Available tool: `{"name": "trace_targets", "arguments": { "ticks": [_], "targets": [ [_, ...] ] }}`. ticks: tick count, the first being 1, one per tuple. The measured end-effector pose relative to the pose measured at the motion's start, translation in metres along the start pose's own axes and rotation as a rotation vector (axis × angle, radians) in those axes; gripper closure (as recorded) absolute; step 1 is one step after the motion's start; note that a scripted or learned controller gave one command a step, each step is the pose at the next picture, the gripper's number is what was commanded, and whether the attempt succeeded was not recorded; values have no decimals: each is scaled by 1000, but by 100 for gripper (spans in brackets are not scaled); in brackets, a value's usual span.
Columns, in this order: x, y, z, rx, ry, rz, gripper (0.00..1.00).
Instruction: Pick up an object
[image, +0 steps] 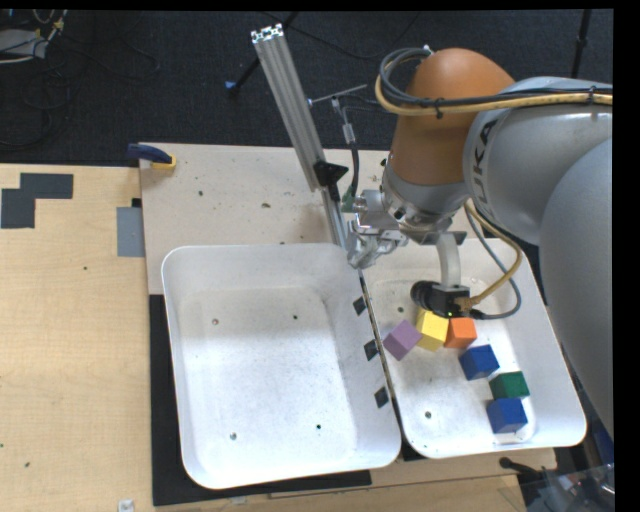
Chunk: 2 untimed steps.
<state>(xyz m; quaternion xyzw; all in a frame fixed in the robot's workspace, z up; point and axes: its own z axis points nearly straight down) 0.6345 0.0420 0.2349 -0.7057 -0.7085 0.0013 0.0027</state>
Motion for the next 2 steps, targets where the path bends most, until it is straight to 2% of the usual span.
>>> {"name": "trace_targets", "arguments": {
  "ticks": [1,2],
  "targets": [
    [53,-11,-1,1,0,-1,100],
    [50,-10,-2,0,-2,4,0]
  ]
}}
